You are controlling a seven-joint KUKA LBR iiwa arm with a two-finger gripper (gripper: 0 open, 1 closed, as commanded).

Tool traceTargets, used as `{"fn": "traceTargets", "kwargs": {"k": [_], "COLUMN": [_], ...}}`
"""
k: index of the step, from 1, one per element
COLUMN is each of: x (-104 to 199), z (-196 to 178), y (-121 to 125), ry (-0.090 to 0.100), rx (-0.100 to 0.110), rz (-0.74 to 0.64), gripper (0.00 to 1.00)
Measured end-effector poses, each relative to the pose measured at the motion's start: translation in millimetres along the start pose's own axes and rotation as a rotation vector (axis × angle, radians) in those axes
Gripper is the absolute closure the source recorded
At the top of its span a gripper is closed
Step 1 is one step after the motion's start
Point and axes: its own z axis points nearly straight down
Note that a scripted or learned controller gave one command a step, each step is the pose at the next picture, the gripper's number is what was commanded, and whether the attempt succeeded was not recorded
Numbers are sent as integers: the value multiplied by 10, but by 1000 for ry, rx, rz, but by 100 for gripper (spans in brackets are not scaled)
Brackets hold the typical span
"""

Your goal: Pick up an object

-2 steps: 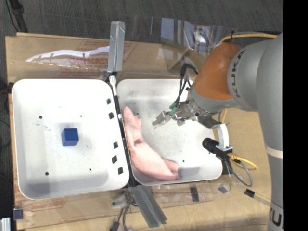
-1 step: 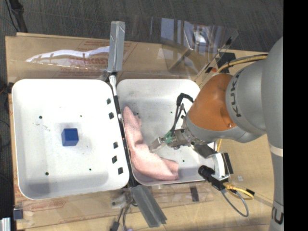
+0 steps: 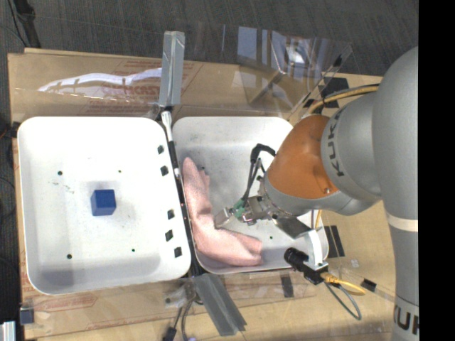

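Note:
A pink cloth (image 3: 206, 219) lies crumpled along the left wall of the right bin (image 3: 234, 130), running from its middle down to the front edge. My gripper (image 3: 229, 217) hangs low in that bin, just right of the cloth, its tip touching or nearly touching the fabric. The orange-banded wrist (image 3: 302, 165) covers the bin's right half. A small blue cube (image 3: 104, 202) sits alone near the middle of the left bin (image 3: 43, 141), far from the gripper.
A divider with black clips (image 3: 170, 190) separates the two bins. Cables and a yellow connector (image 3: 341, 283) trail off the bench at front right. A clear plastic sheet (image 3: 284, 62) stands behind the right bin.

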Motion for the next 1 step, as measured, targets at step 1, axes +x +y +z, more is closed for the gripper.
{"fn": "traceTargets", "kwargs": {"k": [1], "x": [-30], "z": [65], "y": [75], "ry": [-2], "rx": [-4], "rz": [43], "gripper": [0]}}
